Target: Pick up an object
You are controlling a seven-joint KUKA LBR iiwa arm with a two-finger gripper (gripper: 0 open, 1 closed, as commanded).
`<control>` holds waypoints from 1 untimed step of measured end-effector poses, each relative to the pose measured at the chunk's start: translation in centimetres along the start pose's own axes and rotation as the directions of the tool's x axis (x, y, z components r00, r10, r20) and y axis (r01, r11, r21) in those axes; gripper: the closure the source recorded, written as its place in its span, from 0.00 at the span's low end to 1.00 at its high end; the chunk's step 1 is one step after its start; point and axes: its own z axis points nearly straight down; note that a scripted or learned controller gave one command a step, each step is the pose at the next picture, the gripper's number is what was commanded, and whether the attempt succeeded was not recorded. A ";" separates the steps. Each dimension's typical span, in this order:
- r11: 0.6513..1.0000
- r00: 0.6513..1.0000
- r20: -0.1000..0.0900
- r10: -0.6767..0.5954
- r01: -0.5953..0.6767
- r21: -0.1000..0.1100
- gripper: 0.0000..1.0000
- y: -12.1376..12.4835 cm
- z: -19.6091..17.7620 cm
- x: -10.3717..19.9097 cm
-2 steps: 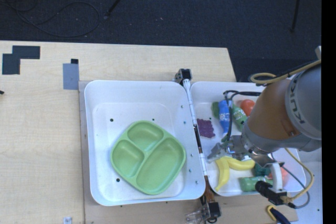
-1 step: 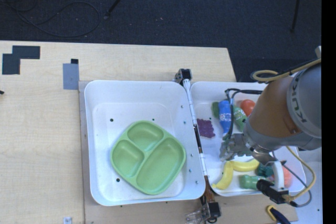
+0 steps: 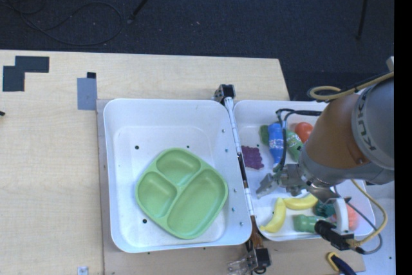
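- The left bin [image 3: 116, 138] is the landmark here; it sits on a light wooden bench [image 3: 45, 170].
- On the bench, to the left of the left bin and toward the far edge, there are dark marks: a stepped dark patch [image 3: 24, 71] and a small grey rectangle [image 3: 86, 92] just beside the bin's far left corner.
- Inside the left bin lies a green divided plate [image 3: 182, 192], flat, with three compartments, in the near right part of the bin.
- The right bin [image 3: 248, 114] touches the left bin along its right wall; a black clamp [image 3: 225, 92] sits at the far end of this joint.
- In the right bin, just past the shared wall, lies a small purple object [image 3: 252, 157].
- Further right, near the far side, a blue object [image 3: 276, 140] stands beside a green piece [image 3: 264, 133], and an orange-red object [image 3: 302, 131] lies just to the right of them.
- The gripper [image 3: 275, 181] hangs over the middle of the right bin, to the right of the purple object. Its grey fingers [image 3: 264, 186] look spread apart, and I see nothing between them.
- Near the front of the right bin lies a yellow banana [image 3: 278, 214], just below the gripper, with a second yellow piece [image 3: 300, 203] beside it.
- To the right of the banana there is a green object [image 3: 306, 223], partly hidden by the arm [image 3: 347, 138].
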 end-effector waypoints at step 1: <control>1.000 1.000 0.005 -0.004 0.005 -0.004 0.00 -1.9 1.0 0.8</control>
